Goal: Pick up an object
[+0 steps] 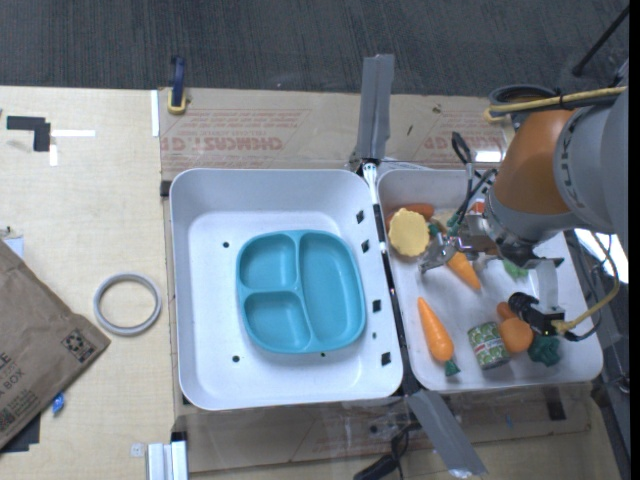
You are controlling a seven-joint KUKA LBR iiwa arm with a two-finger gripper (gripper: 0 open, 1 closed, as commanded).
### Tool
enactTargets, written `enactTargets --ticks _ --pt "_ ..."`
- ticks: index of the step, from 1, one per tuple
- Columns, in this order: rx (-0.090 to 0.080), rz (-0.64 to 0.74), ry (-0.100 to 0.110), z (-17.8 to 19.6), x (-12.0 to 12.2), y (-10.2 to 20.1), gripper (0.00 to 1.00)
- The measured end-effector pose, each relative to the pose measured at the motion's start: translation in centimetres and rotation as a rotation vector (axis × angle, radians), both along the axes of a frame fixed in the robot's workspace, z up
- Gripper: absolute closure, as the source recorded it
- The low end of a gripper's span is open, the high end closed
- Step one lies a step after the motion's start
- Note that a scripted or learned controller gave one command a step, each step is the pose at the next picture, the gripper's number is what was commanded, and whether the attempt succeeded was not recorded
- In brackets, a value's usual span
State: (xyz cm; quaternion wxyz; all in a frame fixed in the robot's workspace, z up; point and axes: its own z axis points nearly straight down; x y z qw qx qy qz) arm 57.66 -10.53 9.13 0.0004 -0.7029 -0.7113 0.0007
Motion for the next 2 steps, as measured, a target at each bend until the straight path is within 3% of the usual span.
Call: enactTargets --ticks 1,2 --pt "-0.001 -0.005 0.001 0.9 0.0 -0.2 1.00" --pt "-0.001 0.023 0.000 12.0 0.1 7.6 1.00"
